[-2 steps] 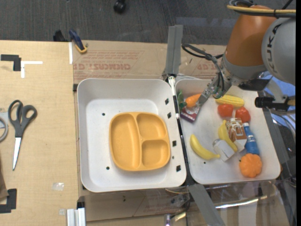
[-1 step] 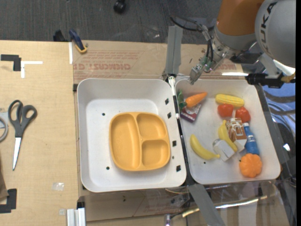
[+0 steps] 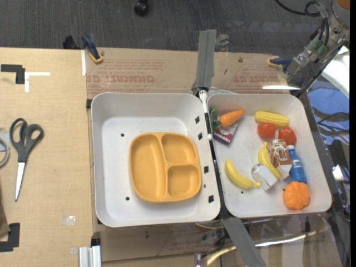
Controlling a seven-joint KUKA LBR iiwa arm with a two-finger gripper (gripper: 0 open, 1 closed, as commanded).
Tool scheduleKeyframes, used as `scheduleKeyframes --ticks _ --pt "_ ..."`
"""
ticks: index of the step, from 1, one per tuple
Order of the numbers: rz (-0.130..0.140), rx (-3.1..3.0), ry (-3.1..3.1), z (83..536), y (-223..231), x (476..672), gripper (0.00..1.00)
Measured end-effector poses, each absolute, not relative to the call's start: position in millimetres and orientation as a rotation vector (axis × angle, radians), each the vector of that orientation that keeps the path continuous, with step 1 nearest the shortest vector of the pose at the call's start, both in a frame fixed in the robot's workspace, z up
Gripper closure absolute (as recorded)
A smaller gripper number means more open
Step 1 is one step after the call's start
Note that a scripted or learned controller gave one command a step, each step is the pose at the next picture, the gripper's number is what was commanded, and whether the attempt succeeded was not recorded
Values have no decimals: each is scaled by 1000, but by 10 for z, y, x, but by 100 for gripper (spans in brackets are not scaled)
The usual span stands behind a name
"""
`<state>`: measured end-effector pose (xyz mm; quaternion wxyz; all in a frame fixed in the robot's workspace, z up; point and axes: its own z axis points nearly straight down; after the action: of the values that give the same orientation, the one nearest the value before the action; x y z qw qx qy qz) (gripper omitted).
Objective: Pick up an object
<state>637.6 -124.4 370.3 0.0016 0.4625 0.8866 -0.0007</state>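
Tool (image 3: 311, 52) hovers off the right bin's (image 3: 311, 121) far corner, grip unreadable from here; banana (image 3: 240, 175), corn cob (image 3: 271, 117), carrot (image 3: 232, 116) lie inside.

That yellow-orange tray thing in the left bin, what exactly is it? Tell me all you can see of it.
The tray is a yellow-orange divided plate, plastic by its look, with rounded corners and a raised rim. Ridges split it into three wells: one long one on its left side and two smaller ones stacked on its right. Nothing lies in any of them. It sits flat, right way up and slightly turned, about the middle of the left bin, resting on the bin's white floor and clear of the walls. Nothing else touches it.
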Motion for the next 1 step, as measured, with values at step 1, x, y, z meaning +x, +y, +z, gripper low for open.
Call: scheduleKeyframes --ticks 1 --pt "-2 1193 2905 2015 -1744 6272 100"
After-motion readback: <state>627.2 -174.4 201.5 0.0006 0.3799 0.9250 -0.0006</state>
